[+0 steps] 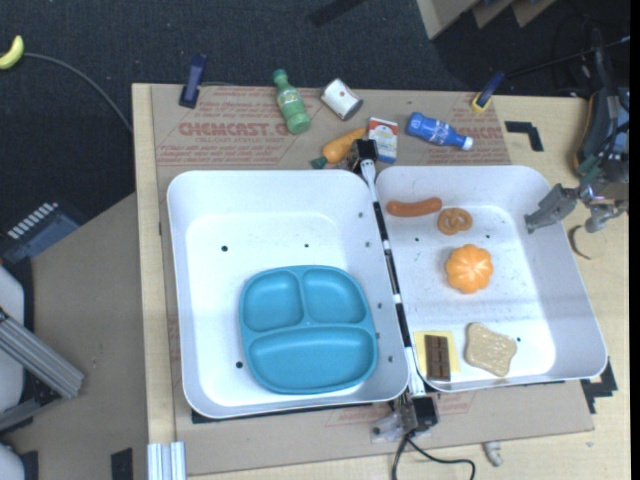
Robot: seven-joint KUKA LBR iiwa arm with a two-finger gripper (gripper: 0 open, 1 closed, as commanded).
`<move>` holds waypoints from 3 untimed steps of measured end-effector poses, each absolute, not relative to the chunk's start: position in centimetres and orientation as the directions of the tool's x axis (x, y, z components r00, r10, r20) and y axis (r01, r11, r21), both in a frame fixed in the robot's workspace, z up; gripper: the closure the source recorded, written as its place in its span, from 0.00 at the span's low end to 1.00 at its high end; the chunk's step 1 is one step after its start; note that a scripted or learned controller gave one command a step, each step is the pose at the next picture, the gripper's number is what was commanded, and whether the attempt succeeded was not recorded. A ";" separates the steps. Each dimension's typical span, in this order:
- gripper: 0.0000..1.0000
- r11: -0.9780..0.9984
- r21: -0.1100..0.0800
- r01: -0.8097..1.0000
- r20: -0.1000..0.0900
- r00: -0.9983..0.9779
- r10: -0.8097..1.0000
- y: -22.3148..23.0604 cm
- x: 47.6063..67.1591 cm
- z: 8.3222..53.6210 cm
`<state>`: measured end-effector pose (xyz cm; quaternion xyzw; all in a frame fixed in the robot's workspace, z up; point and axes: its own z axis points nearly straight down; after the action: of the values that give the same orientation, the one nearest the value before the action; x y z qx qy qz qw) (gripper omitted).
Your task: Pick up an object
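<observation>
My gripper (572,210) hangs at the right bin's (560,298) right rim, its two prongs spread, holding nothing. The orange (469,268) sits mid-bin, well apart from it. The brown surface (240,123) behind the bins carries a green bottle (292,102) and a blue bottle (438,131); dark carpet (120,18) lies beyond.

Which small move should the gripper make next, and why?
Probably move left over the right bin, toward the orange. The gripper sits at that bin's right edge, over no object, and the orange lies apart from the other items, which seems easiest.
</observation>
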<state>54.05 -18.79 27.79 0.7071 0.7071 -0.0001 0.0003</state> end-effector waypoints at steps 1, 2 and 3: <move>0.00 0.001 -0.002 1.000 0.001 -0.001 1.000 -13.3 53.1 15.9; 0.00 0.000 -0.001 1.000 0.001 0.000 1.000 -12.3 56.5 8.4; 1.00 0.000 0.002 1.000 0.000 0.000 1.000 -12.3 56.5 9.5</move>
<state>56.53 -12.31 9.48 0.7072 0.7070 0.0006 0.0007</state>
